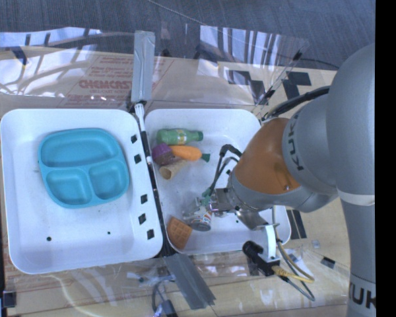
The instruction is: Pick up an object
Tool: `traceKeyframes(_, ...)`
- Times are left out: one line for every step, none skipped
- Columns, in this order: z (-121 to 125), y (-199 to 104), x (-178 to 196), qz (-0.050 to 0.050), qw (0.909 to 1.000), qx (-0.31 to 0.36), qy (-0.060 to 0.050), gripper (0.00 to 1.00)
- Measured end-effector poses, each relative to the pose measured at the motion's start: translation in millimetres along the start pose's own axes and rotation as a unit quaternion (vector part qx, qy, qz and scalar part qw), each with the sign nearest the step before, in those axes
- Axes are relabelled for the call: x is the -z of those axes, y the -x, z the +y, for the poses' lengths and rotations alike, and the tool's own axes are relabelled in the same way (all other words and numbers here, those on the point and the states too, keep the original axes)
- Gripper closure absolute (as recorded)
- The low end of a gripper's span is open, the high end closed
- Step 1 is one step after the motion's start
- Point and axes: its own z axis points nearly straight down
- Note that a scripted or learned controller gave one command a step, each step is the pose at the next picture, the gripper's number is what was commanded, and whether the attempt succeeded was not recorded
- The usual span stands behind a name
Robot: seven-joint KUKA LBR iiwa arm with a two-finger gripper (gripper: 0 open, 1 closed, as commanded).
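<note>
Arm lettered KUKA (partly seen), gripper low in right bin; grip state unclear

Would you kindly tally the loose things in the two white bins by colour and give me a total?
Blue: 1, the divided tray in the left bin
Green: 1, the bottle
Purple: 1, the round piece
Orange: 1, the carrot
Tan or brown: 2, the cone and the waffle piece
Total: 6, leaving out the item near the claw, whose colour I cannot tell.
</note>
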Motion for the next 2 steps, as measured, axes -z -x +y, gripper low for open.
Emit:
traceKeyframes(1.3, -0.8, 10.2, 0.000, 1.0000, 0.004, 0.001, 1.00)
traceKeyframes(91.3, -71.3, 102.8, 0.001, 1.0000, 0.003, 0.004, 1.00)
